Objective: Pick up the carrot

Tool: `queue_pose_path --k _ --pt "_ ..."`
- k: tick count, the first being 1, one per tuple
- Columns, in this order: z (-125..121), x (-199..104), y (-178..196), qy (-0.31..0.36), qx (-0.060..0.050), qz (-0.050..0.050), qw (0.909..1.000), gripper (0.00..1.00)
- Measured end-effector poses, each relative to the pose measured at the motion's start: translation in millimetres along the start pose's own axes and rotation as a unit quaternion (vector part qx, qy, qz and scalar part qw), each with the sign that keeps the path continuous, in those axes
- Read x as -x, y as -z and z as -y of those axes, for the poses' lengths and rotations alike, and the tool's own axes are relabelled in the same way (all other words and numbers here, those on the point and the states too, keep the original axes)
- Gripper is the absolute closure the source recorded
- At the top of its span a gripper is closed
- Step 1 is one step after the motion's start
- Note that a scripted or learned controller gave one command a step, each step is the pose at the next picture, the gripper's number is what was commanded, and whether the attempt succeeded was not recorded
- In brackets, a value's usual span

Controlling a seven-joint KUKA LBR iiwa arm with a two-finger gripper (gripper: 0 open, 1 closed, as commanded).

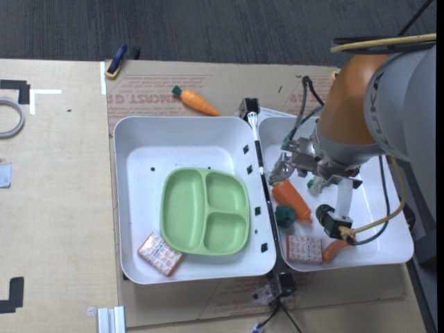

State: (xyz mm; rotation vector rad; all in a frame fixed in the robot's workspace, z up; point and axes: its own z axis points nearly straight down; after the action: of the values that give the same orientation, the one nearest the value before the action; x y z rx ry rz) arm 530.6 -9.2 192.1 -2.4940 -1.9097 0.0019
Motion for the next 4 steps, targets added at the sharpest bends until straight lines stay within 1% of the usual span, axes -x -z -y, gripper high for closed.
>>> queue_pose_path --k 2,3,4 --pt "0 0 0 0.000 0.000 0.000 1.0000 0.00" --pt "-4 -16 0 0.162 0.000 0.000 0.9868 0.00" --pt "-15 -34 0 0.385 0.001 0.000 0.9228 0.00"
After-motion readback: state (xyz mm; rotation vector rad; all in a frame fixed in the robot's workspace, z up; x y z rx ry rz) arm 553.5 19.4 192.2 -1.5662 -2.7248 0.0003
